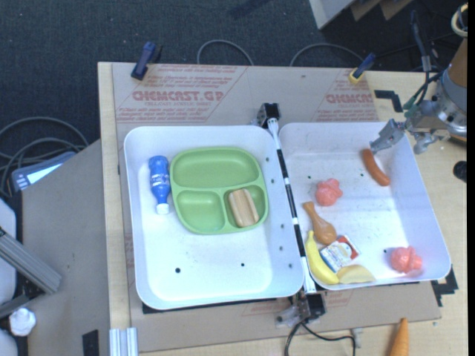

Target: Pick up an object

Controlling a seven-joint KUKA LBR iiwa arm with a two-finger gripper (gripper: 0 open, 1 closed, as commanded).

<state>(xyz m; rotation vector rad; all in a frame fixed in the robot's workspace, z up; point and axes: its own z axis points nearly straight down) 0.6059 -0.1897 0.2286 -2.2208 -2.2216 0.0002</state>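
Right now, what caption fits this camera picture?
Gripper hovers by the hot dog in the right bin.

floor: dark carpet (89, 21) | cables: 2 grey loops (22, 143) | bench: cardboard-topped (215, 95)

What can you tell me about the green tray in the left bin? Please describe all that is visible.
The green tray is light green and looks like smooth plastic, with rounded corners. It has three compartments: one long one along the far side and two smaller ones along the near side. It lies flat in the far half of the left bin. A tan bread roll lies in the near right compartment. A blue bottle lies close along its left edge.
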